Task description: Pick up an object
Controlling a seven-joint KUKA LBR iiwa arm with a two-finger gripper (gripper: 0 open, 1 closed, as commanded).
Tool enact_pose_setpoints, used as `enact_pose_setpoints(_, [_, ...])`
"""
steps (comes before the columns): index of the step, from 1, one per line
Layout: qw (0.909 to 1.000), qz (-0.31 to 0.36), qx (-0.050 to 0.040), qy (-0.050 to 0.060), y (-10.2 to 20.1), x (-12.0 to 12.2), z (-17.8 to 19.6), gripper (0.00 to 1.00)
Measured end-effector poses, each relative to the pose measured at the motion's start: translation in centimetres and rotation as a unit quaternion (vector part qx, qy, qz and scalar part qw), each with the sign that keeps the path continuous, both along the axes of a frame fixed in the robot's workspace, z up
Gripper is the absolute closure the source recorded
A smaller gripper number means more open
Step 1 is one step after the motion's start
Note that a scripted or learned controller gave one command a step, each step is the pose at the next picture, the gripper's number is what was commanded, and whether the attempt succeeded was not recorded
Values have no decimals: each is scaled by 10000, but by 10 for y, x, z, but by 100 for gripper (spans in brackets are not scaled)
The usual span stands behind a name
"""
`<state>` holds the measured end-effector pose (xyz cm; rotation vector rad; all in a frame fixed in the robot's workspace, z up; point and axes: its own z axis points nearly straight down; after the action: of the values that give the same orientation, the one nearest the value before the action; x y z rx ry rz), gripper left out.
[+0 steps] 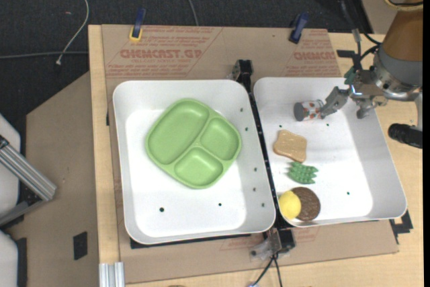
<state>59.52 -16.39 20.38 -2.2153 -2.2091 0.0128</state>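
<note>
In the right bin (376, 165), a small grey and red-white object (308, 109) lies near the far left. A tan toast slice (290, 145), a green leafy piece (303, 173), a yellow lemon (289, 205) and a brown round disc (308, 203) run down the bin's left side. My gripper (347, 106) hangs over the bin's far right part, open, with nothing between its fingers. Its left fingertip is just to the right of the grey object; I cannot tell whether they touch.
A green divided plate (193, 142) lies in the left bin (134, 198). A black divider with clamps runs between the bins. The bench's cardboard border carries two blue clips (138, 23) at the back. Cables lie on the dark floor behind.
</note>
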Motion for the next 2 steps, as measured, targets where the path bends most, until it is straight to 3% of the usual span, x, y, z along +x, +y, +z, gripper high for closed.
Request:
enact_pose_setpoints(1, [10000, 15, -14, -70, 0, 3, 8, 0])
enact_pose_setpoints(2, [10000, 14, -8, -51, -1, 2, -34, 0])
